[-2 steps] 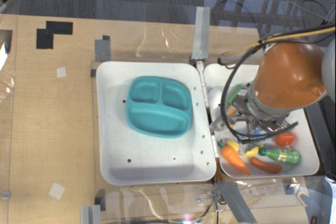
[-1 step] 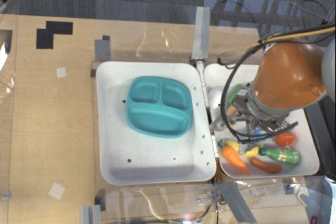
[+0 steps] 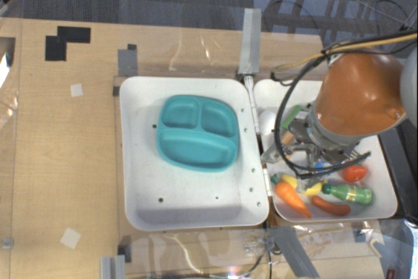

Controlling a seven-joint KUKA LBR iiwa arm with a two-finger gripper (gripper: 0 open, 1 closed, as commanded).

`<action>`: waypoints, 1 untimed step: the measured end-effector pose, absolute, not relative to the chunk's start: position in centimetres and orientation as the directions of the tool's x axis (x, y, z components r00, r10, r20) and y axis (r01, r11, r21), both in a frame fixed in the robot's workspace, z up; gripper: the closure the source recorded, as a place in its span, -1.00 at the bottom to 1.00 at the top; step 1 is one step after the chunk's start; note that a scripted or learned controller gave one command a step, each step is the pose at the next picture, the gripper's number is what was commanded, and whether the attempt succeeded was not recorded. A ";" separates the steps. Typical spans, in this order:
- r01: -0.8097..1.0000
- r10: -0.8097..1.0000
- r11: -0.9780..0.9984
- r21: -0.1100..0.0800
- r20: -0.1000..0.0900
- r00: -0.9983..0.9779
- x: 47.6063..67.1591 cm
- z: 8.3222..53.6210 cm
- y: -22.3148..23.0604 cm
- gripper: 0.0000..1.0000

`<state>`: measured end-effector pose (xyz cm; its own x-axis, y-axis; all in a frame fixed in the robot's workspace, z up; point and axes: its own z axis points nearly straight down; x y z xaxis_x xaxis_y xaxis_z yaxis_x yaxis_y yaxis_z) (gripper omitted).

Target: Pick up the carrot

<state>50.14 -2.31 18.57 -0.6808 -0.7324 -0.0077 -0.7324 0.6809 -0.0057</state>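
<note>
The carrot [image 3: 292, 197] lies in the right bin [image 3: 389, 196], near its front left corner, orange with its tip pointing to the front right. My gripper [image 3: 312, 160] hangs low over the bin's middle, just behind and to the right of the carrot, under the arm's large orange band [image 3: 359, 93]. The wrist and cables hide most of the gripper.
Beside the carrot lie a yellow piece [image 3: 312, 190], a green bottle [image 3: 349, 193], a red sausage-shaped item [image 3: 330, 206] and a red-orange tomato [image 3: 354, 172]. A white object [image 3: 267, 119] sits at the bin's left. The left bin [image 3: 137, 160] holds a teal divided plate [image 3: 196, 131].
</note>
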 end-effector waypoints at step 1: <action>-0.732 -0.732 0.681 -0.006 -0.008 -0.681 50.1 18.6 -2.3 -1.00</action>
